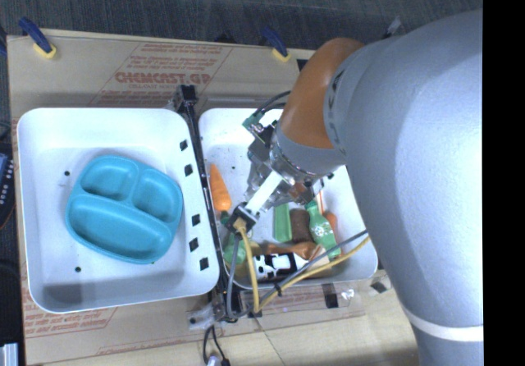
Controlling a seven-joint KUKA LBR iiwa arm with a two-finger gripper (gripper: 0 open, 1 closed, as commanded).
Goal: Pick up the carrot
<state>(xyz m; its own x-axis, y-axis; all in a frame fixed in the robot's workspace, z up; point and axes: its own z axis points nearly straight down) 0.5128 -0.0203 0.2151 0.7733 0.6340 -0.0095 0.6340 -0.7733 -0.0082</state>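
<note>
Against the left wall of the right bin [228, 128], the carrot [220, 189] lies lengthwise on the white floor, with a green packet [283, 223] and other clutter to its right. The gripper [287, 180] hangs low over the bin's middle, just right of the carrot, with no carrot seen in it; whether it is spread or closed cannot be told beneath the wrist. Judgement: arm is near the target, but grasp and lift are not yet done; the blue tray [123, 208] in the left bin [41, 151] plays no part.
</note>
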